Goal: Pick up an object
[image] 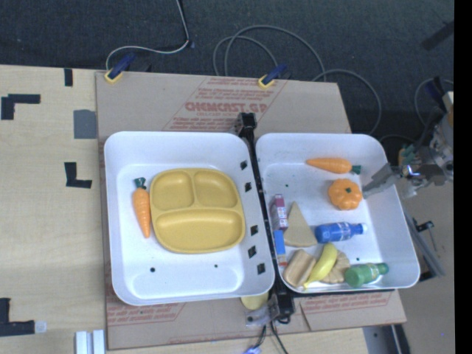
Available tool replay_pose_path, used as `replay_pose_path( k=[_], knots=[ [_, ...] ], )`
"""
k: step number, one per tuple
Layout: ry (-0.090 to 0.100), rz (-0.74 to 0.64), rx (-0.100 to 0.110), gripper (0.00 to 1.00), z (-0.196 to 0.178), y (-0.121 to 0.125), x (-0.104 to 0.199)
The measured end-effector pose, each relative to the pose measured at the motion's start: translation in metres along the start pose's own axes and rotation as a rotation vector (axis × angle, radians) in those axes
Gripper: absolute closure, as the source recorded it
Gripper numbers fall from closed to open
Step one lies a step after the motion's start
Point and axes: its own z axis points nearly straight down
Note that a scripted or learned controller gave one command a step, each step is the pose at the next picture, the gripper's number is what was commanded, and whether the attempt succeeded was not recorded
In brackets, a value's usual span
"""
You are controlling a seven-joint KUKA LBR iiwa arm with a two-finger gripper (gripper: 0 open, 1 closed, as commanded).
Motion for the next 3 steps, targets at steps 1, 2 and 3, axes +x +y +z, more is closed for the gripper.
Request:
replay_pose_path(
  k=[1,2,3],
  knots=[
    [-0.002,-0.001,0.001,0.00,0.082,0.055,-0.030],
    [-0.003,-0.005,-0.005,0.00,0.202,0.096,0.008],
    [-0.001,-0.006,-0.006,0.00,0.195,0.142,0.059]
  ],
)
